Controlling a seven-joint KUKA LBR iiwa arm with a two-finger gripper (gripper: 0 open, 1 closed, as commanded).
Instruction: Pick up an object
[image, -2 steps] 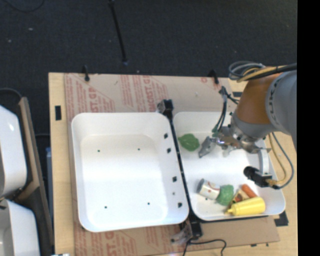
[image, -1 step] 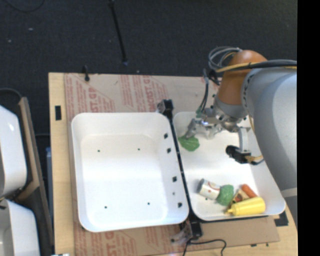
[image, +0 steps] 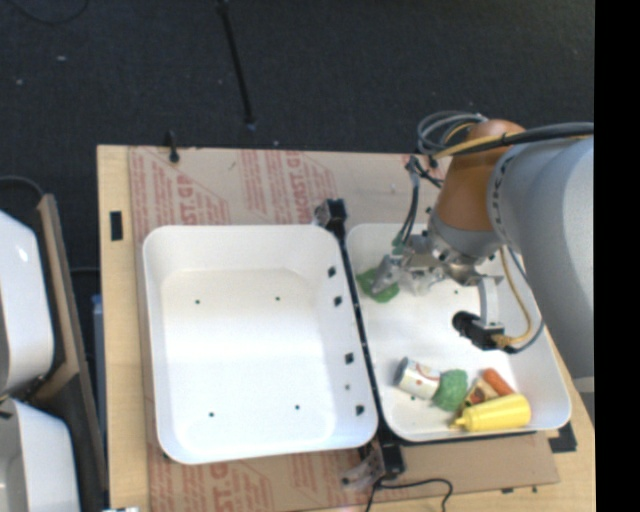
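Dark carpet is surrounding a cardboard-topped bench (image: 240, 185) that is carrying two white bins side by side. Nothing is lying in the left bin (image: 180, 250); the right bin (image: 545, 355) is holding everything. The arm (image: 520, 190) is reaching down into the right bin's upper left corner, and its pincer (image: 400, 272) is sitting right against a green object (image: 380, 285) by the dividing wall. Whether the pincer is spread or pinching the green object I cannot tell; the wrist is hiding too much of it.

Near the front of the same bin a white tube (image: 415, 377), a green lump (image: 451, 388), an orange piece (image: 496, 382) and a yellow bottle (image: 497, 413) are lying close together, well apart from the pincer.

Judging the risks: the green object is lying tight against the wall, so a finger is likely to be landing on the rim or pushing the object aside instead of closing around it. It looks soft or irregular, so it may be slipping out on the lift. A black cable (image: 480, 328) is dangling low and could be snagging.
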